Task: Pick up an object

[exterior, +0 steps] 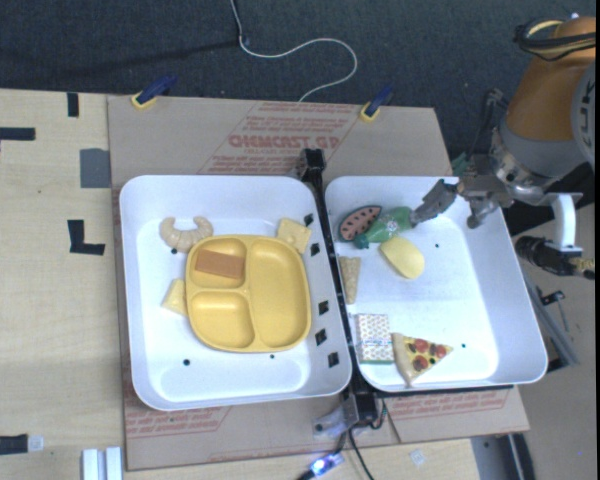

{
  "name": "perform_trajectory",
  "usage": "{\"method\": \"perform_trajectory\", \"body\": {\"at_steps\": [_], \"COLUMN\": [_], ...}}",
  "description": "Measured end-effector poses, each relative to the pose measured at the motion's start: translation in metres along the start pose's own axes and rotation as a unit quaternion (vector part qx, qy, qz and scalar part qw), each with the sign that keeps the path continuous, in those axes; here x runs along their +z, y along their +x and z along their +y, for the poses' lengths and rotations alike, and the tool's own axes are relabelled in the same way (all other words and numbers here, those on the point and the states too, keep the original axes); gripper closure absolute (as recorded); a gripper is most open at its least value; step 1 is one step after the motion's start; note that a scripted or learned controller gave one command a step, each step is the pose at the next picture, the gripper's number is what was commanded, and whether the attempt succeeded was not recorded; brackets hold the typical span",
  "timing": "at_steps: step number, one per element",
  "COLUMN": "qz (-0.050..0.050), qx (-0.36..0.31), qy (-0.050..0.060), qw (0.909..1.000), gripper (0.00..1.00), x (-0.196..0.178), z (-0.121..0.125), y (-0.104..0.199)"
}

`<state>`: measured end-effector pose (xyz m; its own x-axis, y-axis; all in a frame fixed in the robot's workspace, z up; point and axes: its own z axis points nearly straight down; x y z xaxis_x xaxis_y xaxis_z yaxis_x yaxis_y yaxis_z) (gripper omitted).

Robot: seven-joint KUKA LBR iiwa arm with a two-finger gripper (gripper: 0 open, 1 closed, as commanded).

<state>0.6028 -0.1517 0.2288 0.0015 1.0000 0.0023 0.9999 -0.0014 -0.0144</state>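
You see a yellow plastic divided plate [250,293] carrying a brown toast-like slab [220,262] in the left white bin [140,268]. Right of that plate lie a pale yellow lemon-shaped toy [404,258], a red-dotted pizza slice [420,353] and a checkered packet [372,334].

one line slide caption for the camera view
Gripper open above the right bin, near the green toy and yellow lemon.
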Motion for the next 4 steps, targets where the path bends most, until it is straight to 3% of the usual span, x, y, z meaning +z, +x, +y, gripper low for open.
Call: {"method": "perform_trajectory", "body": {"at_steps": [1, 2, 4], "qz": [-0.001, -0.001, -0.002], "qx": [-0.002, -0.001, -0.002], "qy": [-0.007, -0.004, -0.006], "qw": [1.0, 1.0, 1.0], "gripper": [0.0, 0.0, 0.0], "x": [-0.008, 0.056, 0.147], "z": [0.003, 0.001, 0.001], "y": [0.0, -0.003, 0.006]}}
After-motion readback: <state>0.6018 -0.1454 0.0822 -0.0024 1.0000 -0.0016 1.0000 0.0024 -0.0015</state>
